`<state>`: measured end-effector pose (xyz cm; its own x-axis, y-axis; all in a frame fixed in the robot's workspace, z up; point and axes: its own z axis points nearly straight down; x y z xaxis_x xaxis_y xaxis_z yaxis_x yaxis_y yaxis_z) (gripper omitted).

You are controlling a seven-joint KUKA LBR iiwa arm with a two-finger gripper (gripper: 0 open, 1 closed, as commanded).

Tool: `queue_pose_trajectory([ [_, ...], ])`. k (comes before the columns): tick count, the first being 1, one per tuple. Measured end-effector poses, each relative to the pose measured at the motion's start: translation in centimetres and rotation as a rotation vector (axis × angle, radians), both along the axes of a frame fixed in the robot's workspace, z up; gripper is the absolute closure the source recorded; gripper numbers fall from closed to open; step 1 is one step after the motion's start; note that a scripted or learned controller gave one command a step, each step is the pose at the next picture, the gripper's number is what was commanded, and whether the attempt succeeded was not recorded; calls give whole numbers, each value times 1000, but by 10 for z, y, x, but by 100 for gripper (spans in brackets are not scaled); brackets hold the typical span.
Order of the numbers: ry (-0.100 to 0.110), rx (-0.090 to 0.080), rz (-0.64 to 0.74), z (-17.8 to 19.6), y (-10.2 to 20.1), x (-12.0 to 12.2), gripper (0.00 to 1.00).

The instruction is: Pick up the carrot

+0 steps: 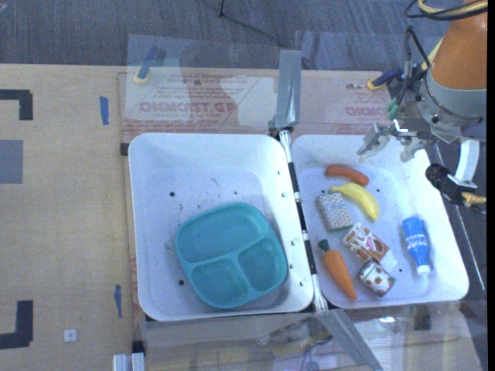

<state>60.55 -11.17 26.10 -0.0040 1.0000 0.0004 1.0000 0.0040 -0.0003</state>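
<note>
On a pale wooden bench (62, 230) sit two shallow white bins side by side, with a sheet of clear plastic (216, 91) taped flat behind them and grey carpet (116, 6) running along the far edge of the room. Blue tape marks (104, 110) and black corner marks (19, 103) dot the wood to the left. Inside the left bin (155, 161) lies a teal plate (230, 255) with three compartments. Along the near edge of the right bin (452, 284), close to the divider between the bins, lies the carrot (338, 273), orange with a small green top pointing away. Just beside it are two small printed boxes (370, 260), and further right a blue bottle (416, 243) lies on its side. Toward the back of that bin are a banana (358, 199), a sausage (346, 174) touching it, and a speckled sponge (333, 210). From the right reaches the arm (460, 60), grey with an orange band, and its gripper (390, 141) hovers over the bin's far right corner with fingers spread apart and nothing between them, well apart from the carrot.
</note>
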Motion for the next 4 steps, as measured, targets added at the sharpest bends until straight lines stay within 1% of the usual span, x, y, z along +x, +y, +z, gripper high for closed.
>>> queue_pose_trajectory([
  [1, 1, 0, -46, -37, 18, 9, 0],
  [2, -11, 2, -300, -159, 12, -51, 0],
  [3, -37, 10, -568, -163, 1, -114, 0],
  [4, -19, 2, -823, -166, -30, -13, 0],
])
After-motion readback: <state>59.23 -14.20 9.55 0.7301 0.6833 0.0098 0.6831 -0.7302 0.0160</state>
